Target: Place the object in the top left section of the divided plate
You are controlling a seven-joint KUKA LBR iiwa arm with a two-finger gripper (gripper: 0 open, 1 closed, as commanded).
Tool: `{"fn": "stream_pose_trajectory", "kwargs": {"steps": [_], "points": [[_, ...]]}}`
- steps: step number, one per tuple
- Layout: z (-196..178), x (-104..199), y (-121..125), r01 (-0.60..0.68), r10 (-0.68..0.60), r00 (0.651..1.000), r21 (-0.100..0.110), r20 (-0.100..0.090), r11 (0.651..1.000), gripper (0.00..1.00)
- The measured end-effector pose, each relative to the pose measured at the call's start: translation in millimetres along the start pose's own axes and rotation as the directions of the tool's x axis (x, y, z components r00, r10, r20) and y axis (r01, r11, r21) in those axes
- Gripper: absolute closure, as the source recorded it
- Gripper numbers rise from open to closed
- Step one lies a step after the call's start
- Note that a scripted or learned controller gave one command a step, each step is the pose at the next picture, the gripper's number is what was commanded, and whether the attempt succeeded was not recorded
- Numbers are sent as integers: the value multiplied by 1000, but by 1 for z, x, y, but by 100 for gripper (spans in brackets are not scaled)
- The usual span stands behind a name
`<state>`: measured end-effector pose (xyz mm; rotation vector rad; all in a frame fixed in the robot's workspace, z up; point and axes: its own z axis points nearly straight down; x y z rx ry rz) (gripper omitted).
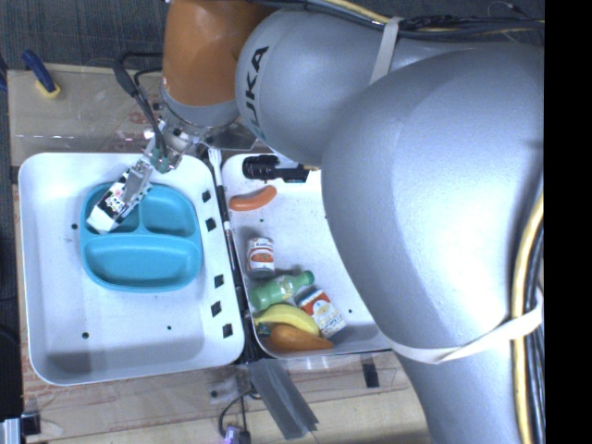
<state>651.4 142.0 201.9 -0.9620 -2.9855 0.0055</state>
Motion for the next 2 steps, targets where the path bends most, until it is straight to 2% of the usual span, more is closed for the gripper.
{"fn": "stream_pose_trajectory", "kwargs": {"steps": [1,2], "points": [[-3,-3,-8,6,-6,1000,0,-1,1000,0],[3,-14,-25,130,-130,991,0,-1,991,0]]}}
